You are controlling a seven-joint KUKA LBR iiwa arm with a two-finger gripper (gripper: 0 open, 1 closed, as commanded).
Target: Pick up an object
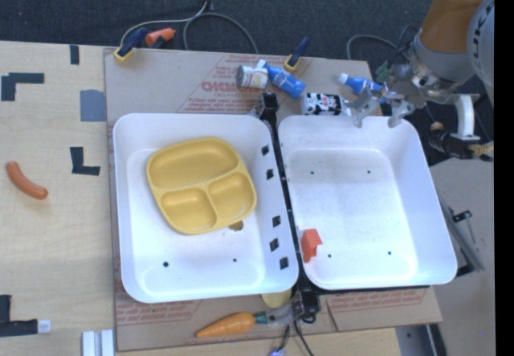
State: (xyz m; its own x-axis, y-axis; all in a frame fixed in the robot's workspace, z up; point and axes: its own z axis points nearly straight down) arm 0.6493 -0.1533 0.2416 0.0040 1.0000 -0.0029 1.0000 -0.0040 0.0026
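Observation:
My gripper (377,115) hangs over the back rim of the right bin (426,194), near its far right corner. Its two fingers (358,114) stand apart, open, with nothing between them. A small orange block (310,243) lies in the right bin by the front left wall, far from the gripper. In the left bin (128,210) rests a yellow divided plate (201,184), and a small dark bit (234,226) peeks out from under its front edge.
Behind the bins lie a small white bottle (254,75), a blue object (287,81) and a black-and-white item (323,104). A carrot (227,325) lies at the bench front. A sausage (26,180) lies on the table at far left. Clamps (144,39) sit at the back edge.

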